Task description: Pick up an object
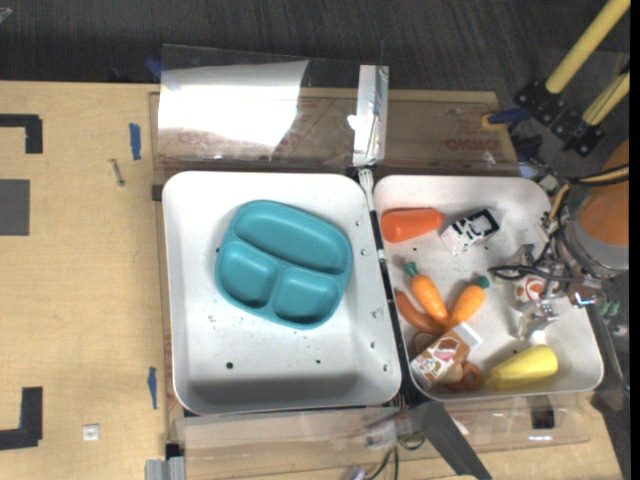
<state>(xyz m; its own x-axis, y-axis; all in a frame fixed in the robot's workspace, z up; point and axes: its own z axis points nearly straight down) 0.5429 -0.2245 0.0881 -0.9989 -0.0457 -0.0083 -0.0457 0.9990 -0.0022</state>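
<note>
While the arm (pixel 608 220) reached in from the right, the gripper (pixel 540 294) sat low over the right bin (pixel 510 204), near its right wall, half lost in dark cables; whether it was released or clenched could not be told, and nothing was seen gripped in it. All the loose pickable objects lay in that right bin. An orange stub (pixel 410 224), thick and blunt, lay at the top left, just beside a small black-and-white piece (pixel 472 226). Two carrots with green tops lay mid-bin: the left carrot (pixel 427 293) slanted down to the right, and the right carrot (pixel 467 302) slanted the other way, their lower ends close together. A darker orange-red piece (pixel 414 315) lay under them by the left wall. A brown, white and red packet (pixel 441 358) sat at the bottom left. A yellow oblong (pixel 523 365), smooth and rounded, lay at the bottom right, near the gripper but apart from it. A small orange-and-white bit (pixel 530 288) showed right at the gripper; contact was unclear. The left bin (pixel 200 303) held a teal divided plate (pixel 285 261) with three compartments.
</note>
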